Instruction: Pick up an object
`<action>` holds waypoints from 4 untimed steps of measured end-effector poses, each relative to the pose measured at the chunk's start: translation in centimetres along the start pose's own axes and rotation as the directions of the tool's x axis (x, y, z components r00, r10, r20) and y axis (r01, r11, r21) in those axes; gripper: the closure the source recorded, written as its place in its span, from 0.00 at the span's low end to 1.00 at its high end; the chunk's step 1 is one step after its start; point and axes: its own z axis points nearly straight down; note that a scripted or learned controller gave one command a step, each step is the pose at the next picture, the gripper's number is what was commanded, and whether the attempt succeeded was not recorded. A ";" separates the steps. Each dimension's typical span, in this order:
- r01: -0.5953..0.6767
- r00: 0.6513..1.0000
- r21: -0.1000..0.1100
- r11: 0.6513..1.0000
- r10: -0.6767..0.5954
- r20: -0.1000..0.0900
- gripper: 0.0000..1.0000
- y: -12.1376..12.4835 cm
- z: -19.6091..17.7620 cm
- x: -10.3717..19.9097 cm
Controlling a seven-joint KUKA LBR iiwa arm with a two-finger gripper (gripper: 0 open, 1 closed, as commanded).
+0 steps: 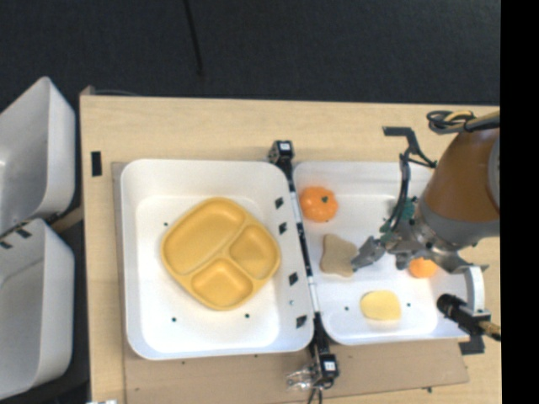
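The right bin point(362, 178) holds several objects. An orange fruit with a green stem point(318, 204) lies at its far left. A flat tan piece point(337, 256) rests near the bin's left wall. A pale yellow oval object point(381, 305) sits near the front. A small orange object point(421, 268) shows partly from under the wrist. My gripper point(365, 256) hangs low over the bin, its tip right beside the tan piece's right edge. Nothing is seen held in it.
The left bin point(143, 310) carries a yellow divided plate point(221, 252). A divider with black clips point(296, 251) runs between the bins. The arm's orange band point(463, 171) and dark cables point(406, 175) overhang the right bin's right side.
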 end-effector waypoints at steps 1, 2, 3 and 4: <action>0.000 1.000 0.001 1.000 0.000 0.000 0.00 -0.2 6.3 0.2; -0.002 1.000 -0.002 1.000 0.002 -0.001 0.00 -0.2 6.9 0.1; -0.009 1.000 -0.006 1.000 0.009 -0.003 1.00 -0.1 5.8 0.1; 0.000 1.000 -0.009 1.000 0.000 0.000 1.00 0.1 1.5 0.1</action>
